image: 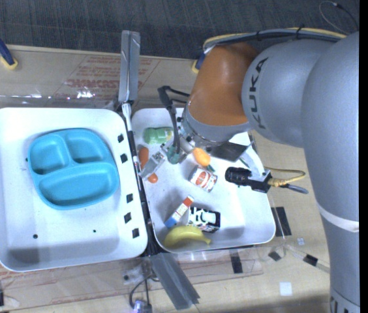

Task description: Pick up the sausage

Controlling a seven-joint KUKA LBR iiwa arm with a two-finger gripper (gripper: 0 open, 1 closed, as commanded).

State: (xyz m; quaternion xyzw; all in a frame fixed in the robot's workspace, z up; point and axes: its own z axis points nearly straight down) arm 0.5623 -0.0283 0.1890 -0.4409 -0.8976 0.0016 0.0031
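Dark carpet floor (73, 8), pale wooden bench (60, 70)

arm (314, 103): grey casing | orange band (220, 87) | black "KUKA" lettering (256, 93) | black cables

We see the arm (314, 109) reaching in from the right side of the camera view, its broad grey body filling that edge from top to bottom. Above the wrist, the orange band (220, 87) bulges out over the far edge of the right bin. Below it the wrist points downward and to the left, ending in the gripper (171, 150) low over the bin's far-left part. We cannot make out how its tips are set.
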